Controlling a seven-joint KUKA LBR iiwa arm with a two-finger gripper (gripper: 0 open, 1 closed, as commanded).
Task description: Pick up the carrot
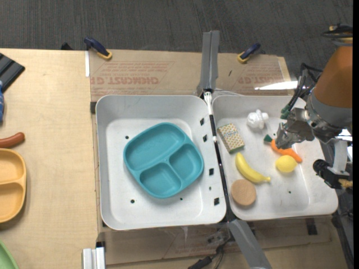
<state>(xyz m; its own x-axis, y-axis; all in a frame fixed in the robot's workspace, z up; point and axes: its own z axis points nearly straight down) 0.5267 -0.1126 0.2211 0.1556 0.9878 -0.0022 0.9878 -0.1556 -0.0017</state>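
Round tan disc (243,193) lies clear of my end effector (285,140), poised directly over the small orange plastic carrot (286,150); grip unreadable; next, close and lift.

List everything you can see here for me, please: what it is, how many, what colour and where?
White bins: two, side by side on the bench.
Divided plate: one, teal, in the left bin.
Carrot: one, orange, right bin, under the gripper.
Lemon: one, yellow, beside the carrot.
Banana: one, yellow, middle of the right bin.
Round disc: one, tan, below the banana.
Small box: one, tan patterned, right bin near the divider.
White object: one, top of the right bin.
Clamps: two, blue and yellow, on the cardboard behind.
Gripper: one, dark, over the carrot.
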